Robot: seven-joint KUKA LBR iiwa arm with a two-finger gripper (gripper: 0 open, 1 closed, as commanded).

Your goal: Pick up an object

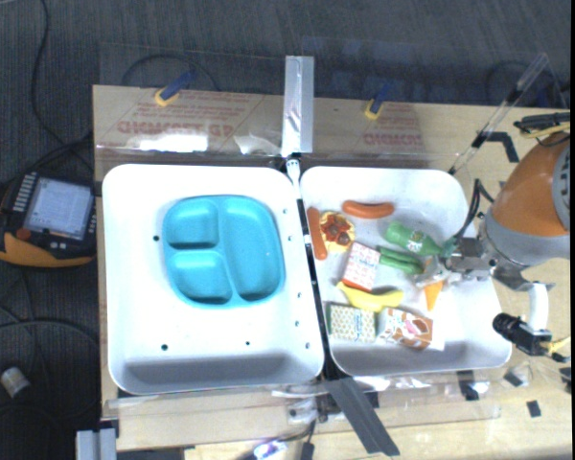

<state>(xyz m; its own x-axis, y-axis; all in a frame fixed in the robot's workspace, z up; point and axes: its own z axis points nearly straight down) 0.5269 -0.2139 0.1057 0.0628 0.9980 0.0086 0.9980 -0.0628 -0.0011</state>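
Right bin point(479, 348) holds the clutter: green bottle point(405, 237) and small orange cone point(432, 293) nearest the gripper point(457, 260), banana point(372, 297), hot dog point(368, 209), pizza slice point(336, 227), two small cartons point(352, 323) toward the front. Gripper sits low at the bin's right side, just beside the bottle; finger spread cannot tell, nothing seen between them. Left bin point(134, 353) has a blue divided tray point(223, 248).
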